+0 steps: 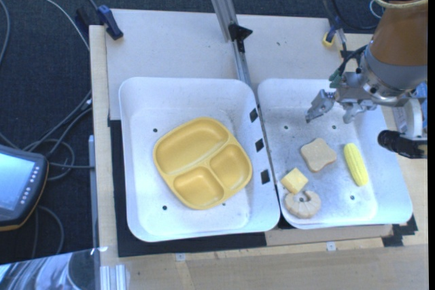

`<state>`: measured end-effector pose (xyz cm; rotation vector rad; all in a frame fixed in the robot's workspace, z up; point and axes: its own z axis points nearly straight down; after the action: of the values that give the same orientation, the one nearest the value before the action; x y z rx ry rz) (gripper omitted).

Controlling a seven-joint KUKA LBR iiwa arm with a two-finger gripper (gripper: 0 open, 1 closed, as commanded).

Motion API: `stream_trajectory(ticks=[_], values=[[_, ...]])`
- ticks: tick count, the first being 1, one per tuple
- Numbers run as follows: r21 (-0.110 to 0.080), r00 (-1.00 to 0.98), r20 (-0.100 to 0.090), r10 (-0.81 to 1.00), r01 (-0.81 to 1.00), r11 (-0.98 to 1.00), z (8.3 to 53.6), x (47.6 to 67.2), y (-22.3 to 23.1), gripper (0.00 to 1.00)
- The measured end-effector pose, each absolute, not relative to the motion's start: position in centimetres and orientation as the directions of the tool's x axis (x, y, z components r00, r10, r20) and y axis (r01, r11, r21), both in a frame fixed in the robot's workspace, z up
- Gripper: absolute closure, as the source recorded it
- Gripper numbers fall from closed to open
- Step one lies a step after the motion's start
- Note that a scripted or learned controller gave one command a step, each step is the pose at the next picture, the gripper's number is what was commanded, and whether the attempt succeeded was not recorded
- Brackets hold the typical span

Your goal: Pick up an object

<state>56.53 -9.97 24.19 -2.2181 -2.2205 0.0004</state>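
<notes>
Arm (401, 17) cropped at right edge

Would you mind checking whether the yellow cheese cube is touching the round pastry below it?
Touching. The camera view shows the cheese cube sitting right against the top edge of the pastry, with no white bin floor visible between them.
</notes>
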Motion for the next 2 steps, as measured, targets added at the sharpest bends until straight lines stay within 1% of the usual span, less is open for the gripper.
stream_trajectory(ticks=[1, 2], values=[[-0.002, -0.001, 0.002, 1.000, 1.000, 0.001, 24.2, 56.5, -10.0, 0.00], [-0.008, 0.000, 0.002, 1.000, 1.000, 0.000, 18.3, 55.9, -9.3, 0.00]])
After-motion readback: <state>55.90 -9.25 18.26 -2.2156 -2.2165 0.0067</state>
